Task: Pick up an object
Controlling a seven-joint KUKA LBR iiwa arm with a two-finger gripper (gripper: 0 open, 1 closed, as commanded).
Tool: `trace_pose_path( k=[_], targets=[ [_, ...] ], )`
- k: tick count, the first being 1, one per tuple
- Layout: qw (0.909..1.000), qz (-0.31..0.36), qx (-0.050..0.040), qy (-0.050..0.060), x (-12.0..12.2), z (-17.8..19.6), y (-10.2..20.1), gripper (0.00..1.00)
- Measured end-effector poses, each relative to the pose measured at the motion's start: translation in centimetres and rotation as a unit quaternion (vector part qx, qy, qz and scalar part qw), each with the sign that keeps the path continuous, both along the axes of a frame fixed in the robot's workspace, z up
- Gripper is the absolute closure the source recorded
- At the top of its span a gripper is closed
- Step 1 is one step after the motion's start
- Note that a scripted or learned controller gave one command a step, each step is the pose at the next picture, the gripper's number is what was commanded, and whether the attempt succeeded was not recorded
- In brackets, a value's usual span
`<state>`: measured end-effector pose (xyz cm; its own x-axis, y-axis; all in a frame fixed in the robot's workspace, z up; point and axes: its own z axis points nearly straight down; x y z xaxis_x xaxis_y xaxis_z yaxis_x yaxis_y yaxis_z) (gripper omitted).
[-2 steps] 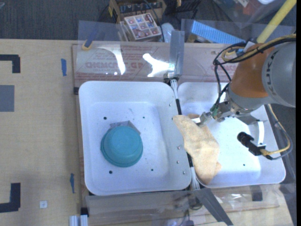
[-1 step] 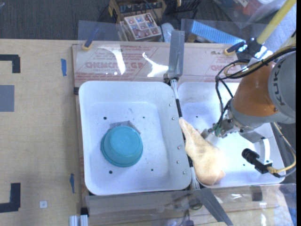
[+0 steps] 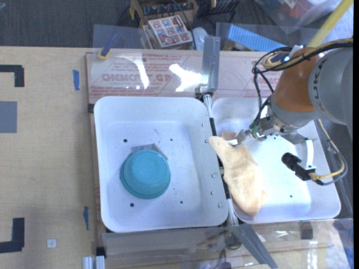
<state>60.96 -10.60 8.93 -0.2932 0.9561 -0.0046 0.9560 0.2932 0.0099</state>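
Cloth at the divider, gripper at its upper tip

Nearest the lens: front rims of both bins, then the lower end of a yellowish cloth (image 3: 245,177). Cloth lies lengthwise in the right bin (image 3: 314,203), hugging the left wall, lower end reaching almost to the front rim. Upper end narrows to a point that rises toward the divider between the bins.

Gripper (image 3: 242,138) sits right at that upper point, arm coming in from the right, grey with orange band (image 3: 294,91) above the wrist. Fingertips are small and dark against the cloth edge; cannot tell whether they are spread or pressed together, nor whether any fabric is between them.

Left bin (image 3: 112,122) holds a teal bowl (image 3: 146,174), upside down, in the lower middle of the floor, well apart from the cloth. Grey flat scrap (image 3: 144,148) pokes out from behind the bowl's far side, touching it.

Black cable fitting (image 3: 296,166) hangs off the arm over the right bin floor
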Motion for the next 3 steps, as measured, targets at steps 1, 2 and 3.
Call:
trace_pose_path(
  k=[1,2,3],
  targets=[
    [1.0000,-0.005,0.0004,0.001,-3.0,0.0,0.5,0.00],
    [0.9967,-0.081,0.0009,0.004,-7.0,9.5,8.0,0.00],
    [0.9851,-0.172,0.0014,0.004,-7.4,9.5,11.4,0.00]
  ],
)
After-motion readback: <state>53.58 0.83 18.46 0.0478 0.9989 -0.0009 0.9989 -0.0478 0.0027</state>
